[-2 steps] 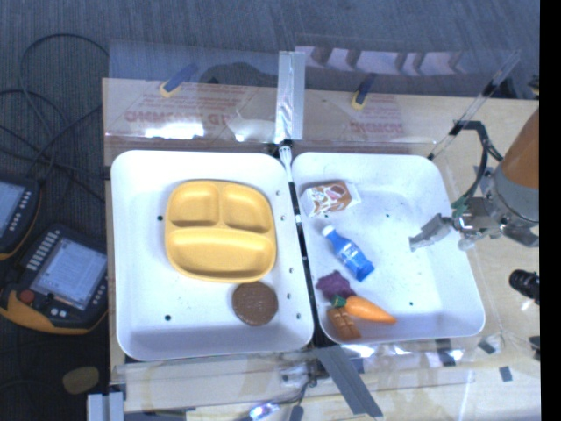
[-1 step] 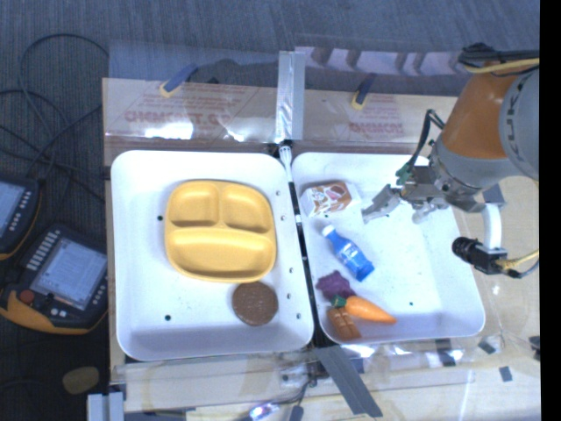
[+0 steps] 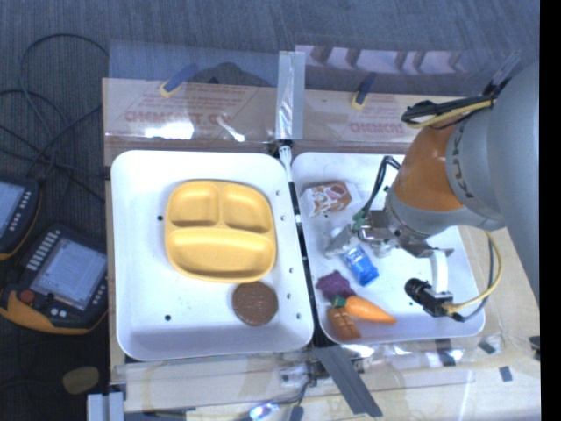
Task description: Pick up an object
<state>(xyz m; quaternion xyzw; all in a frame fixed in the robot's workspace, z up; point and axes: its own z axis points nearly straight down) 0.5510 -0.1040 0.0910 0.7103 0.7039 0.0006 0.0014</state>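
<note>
Camera view is showing the hand [image 3: 366, 228] hanging over the small blue plastic packet [image 3: 360, 266], grip unclear. Packet is looking light, slippery; pinching its long sides seems best.

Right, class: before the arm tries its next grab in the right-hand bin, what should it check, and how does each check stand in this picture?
1. Gripper is over the right bin: ok.
2. Something within reach below it: ok, the blue object and the snack packet lie close by.
3. Nothing already held: cannot tell, the wrist hides the tips.
4. Target stands apart from its neighbours: not ok, the carrot, the purple piece and the blue object crowd together.
5. Left bin's yellow tray and brown disc are out of the path: ok.
</note>
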